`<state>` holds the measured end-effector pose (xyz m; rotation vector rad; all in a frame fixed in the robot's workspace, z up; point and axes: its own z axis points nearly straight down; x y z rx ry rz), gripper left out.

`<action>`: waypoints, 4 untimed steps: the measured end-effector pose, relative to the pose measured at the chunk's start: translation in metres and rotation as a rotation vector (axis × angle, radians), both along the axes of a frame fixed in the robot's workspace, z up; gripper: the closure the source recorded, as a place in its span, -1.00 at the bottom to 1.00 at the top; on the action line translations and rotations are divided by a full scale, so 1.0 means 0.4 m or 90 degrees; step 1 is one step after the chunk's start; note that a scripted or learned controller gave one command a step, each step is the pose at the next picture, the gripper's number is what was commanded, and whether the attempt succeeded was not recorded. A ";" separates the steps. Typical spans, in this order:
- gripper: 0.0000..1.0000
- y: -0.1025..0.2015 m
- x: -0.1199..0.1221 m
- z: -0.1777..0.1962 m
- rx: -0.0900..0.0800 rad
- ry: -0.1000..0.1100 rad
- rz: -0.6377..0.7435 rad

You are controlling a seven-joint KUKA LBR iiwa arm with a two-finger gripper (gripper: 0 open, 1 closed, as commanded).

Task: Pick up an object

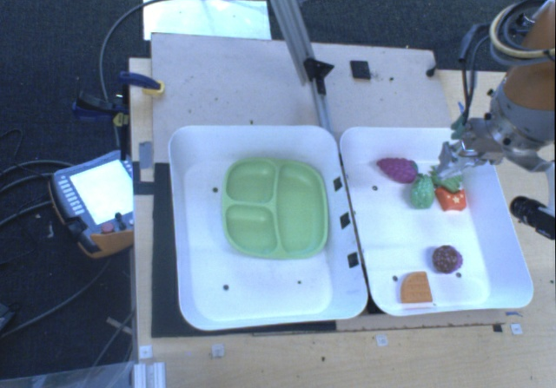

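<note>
Gripper (pixel 452 165) poised over toys in the right bin (pixel 508 230)

A red-orange strawberry toy (pixel 451 198) with a green top lies beside a green toy (pixel 422 193), just under the fingertips; their spread cannot be told.

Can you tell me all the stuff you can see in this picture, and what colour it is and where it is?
white bins: two, white, side by side on the bench
divided plate: one, light green, in the left bin
purple toy: one, purple, top of the right bin
green toy: one, green, right bin, below the purple toy
orange-red toy: one, orange-red, touching or nearly touching the green toy's right side
dark round toy: one, dark maroon, lower right bin
orange block: one, orange, near the right bin's front edge
handheld screen: one, grey and orange, on the floor to the left
gripper: one, grey metal, over the green and orange-red toys
</note>
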<state>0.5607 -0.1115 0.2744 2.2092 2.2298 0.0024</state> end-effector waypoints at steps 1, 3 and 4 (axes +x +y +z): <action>1.00 0.116 0.049 -0.038 0.001 0.000 0.000; 1.00 0.373 0.163 -0.043 0.001 -0.001 0.000; 1.00 0.476 0.191 -0.066 0.001 0.000 0.000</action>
